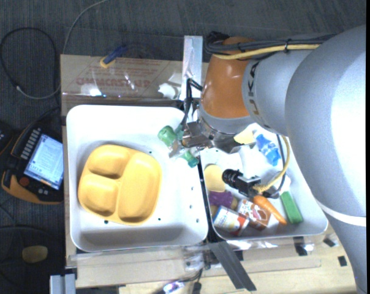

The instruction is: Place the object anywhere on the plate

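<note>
Where bins meet, arm (246, 90) bent low — tool (184, 141) cradling green object (168, 135)

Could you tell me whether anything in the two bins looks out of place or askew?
The yellow plate in the left bin appears to lie upside down, its compartments bulging upward. A green object sits by the tool near the divider. The right bin is a cluttered jumble.

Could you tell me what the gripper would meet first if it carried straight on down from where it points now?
Probably the bare white floor of the left bin. The gripper with the green object at its tip hangs near that bin's right wall, beside the yellow plate, not over it. Depth is hard to judge.
</note>
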